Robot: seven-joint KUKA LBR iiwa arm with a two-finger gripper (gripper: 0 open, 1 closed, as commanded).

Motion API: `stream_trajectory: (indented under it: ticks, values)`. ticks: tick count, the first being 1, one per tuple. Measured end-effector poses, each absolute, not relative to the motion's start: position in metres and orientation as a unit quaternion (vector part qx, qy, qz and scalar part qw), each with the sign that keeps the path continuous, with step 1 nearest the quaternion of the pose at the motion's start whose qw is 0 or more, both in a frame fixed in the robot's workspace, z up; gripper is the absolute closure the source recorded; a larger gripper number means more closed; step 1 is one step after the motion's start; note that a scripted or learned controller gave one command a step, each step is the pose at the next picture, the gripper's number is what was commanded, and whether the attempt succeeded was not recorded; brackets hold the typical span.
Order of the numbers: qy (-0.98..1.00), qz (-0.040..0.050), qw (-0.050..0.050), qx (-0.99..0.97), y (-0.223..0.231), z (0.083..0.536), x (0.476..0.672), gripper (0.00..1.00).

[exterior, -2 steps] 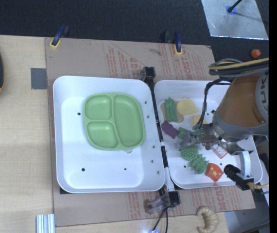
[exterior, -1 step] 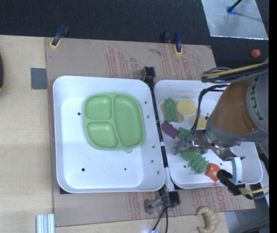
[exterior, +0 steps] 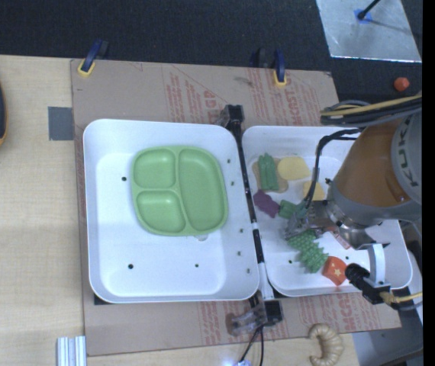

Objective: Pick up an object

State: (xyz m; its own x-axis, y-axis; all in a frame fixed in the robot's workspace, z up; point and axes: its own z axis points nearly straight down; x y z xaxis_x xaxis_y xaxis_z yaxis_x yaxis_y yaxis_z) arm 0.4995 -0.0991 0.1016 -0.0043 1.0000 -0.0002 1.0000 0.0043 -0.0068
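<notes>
While the grey two-finger gripper (exterior: 307,218) sits low among toy foods in the right white bin (exterior: 401,277), jaw state cannot be told; nearest lies the green knobbly toy (exterior: 306,248), seemingly targeted.

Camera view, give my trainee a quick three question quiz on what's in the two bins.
1. True or false: the green plate lies in the left bin.
2. Which bin is the arm over: left or right?
3. How many compartments does the plate have?

Key: 1. True. 2. The right bin, above the toy food. 3. Three.
</notes>
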Motion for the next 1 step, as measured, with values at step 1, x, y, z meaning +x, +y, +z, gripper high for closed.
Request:
stream_trajectory:
  ticks: [1]
  values:
    - [-0.711, -0.0039, -0.003, -0.703, -0.0378, 0.1977, 0.5579, 1.00]
